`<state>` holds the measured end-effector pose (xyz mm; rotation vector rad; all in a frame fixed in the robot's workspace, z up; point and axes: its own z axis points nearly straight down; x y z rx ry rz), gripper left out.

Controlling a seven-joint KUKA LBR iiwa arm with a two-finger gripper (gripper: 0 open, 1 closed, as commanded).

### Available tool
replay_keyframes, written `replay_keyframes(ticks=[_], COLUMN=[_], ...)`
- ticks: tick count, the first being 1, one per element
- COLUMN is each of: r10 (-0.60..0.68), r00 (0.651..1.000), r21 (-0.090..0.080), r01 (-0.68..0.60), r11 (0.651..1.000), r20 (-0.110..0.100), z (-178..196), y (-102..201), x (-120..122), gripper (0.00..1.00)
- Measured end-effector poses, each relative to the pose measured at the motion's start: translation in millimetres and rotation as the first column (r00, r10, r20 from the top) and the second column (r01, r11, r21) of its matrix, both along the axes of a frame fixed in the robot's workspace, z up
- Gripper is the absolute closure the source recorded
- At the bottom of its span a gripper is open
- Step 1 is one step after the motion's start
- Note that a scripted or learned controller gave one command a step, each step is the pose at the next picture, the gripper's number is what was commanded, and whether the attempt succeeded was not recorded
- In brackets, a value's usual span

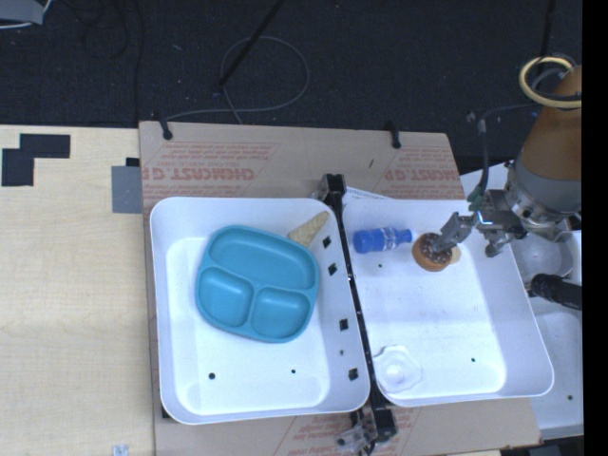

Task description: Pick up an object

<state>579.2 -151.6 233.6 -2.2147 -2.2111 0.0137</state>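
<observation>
Though mirrored, "CHEMCRZT" on board (204,172); jaws (446,245) over brown disc (432,254), state unclear.

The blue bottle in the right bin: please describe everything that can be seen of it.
The blue bottle is small, looks like clear blue plastic, and has a darker blue cap at its right end. It lies on its side near the far edge of the right bin, close to the divider. It touches only the bin floor, apart from the brown round object.
</observation>
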Motion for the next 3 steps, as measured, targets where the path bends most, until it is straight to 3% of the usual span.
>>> replay_keyframes(ticks=[1, 3], r10=[0.002, 0.001], r00=[1.0, 1.0], r21=[-0.002, -0.001], r01=[-0.002, -0.001], r11=[1.0, 1.0], r20=[0.013, 0.008], z=[7, -102], y=[0, -3], x=[2, 3], gripper=[0.0, 0.0])
